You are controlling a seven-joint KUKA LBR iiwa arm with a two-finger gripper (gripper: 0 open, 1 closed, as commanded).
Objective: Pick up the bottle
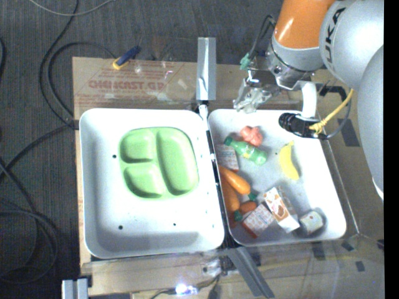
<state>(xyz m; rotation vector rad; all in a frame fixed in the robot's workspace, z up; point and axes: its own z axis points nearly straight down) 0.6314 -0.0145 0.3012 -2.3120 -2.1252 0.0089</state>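
The worktop point(93, 67) is carrying two white bins side by side. Nearest the camera in the right bin point(336, 220) a carton point(278, 207) and small box point(257, 220) are lying, then two carrots point(234, 180). The left bin point(93, 229) is holding a green divided tray point(159, 162). Mid-bin, the bottle point(245, 150) is lying on its side, green, touching a pink item point(252, 134), with a banana point(288, 162) near. Farthest back, my jaws point(250, 99) are hanging above the bin's far rim, well apart from the bottle and empty; cannot tell whether they are apart or together. Judgement: I should be coming down across the bottle's narrow width, avoiding the pink item.
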